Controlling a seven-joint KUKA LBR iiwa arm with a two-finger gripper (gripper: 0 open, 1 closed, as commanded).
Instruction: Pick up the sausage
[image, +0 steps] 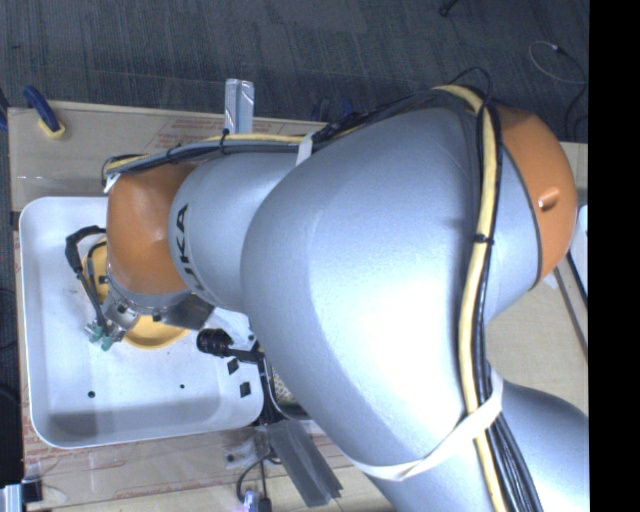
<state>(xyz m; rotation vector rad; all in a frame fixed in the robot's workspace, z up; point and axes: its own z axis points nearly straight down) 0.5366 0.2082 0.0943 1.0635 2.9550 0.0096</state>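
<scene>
Well, we see the arm (400, 280) covering most of the left bin (60, 400), its pincer (105, 335) low beside a yellow object (150, 335); its spread we cannot tell. We cannot find the sausage, so closing blind risks grabbing that instead.

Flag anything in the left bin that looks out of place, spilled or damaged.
Nothing stands out. The left bin sits square on the bench, with no spill or break on its bare floor. The arm covers much of it, and a yellow object is partly hidden beneath the wrist, so it cannot be judged.
</scene>
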